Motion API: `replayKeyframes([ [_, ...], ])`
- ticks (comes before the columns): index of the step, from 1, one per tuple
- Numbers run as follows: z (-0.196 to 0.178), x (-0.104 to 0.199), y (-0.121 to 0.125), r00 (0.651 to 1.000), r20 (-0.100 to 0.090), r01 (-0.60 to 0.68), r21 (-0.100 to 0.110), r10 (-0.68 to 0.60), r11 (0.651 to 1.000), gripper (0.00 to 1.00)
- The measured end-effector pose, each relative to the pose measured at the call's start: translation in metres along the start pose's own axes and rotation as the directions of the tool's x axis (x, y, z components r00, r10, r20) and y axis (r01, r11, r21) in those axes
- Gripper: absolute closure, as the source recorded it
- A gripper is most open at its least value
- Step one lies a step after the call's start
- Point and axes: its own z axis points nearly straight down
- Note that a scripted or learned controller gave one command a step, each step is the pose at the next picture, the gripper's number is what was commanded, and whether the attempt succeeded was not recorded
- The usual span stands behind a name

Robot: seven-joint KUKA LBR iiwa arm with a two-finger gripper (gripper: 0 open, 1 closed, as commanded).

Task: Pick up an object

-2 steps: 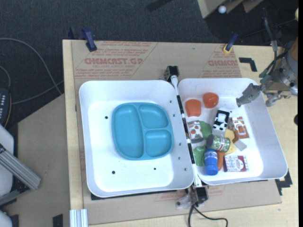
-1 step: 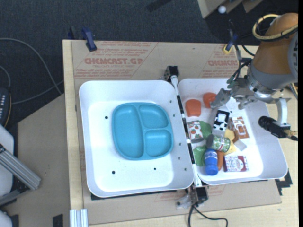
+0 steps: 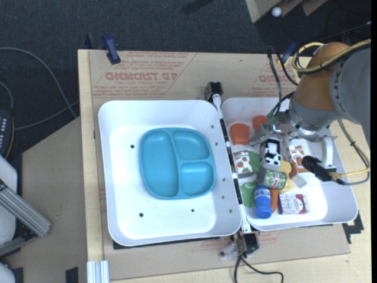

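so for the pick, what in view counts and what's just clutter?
Job:
hand over the right bin
orange cup
blue bottle
red-and-white packet
green can

Lying about:
blue divided plate in the left bin
blue clamp

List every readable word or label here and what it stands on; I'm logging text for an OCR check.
"CHEMCAST GP", red print, partly cut off, on the brown board under the left bin.
Similar red print on the board beside the right bin: too blurred to read.
Red-and-white packet and other packaging labels: too small to read.

You see the arm [image 3: 336, 81] cut off at the right edge; its wrist hides part of the right bin [image 3: 339, 208].
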Motion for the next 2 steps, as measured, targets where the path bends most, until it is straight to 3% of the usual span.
replayKeyframes([
  [1,-0.011,0.000,0.001,1.000,0.000,-0.001,-0.003,0.001,1.000,1.00],
  [2,-0.100,0.073,0.001,1.000,-0.001,0.003,0.000,-0.003,1.000,1.00],
])
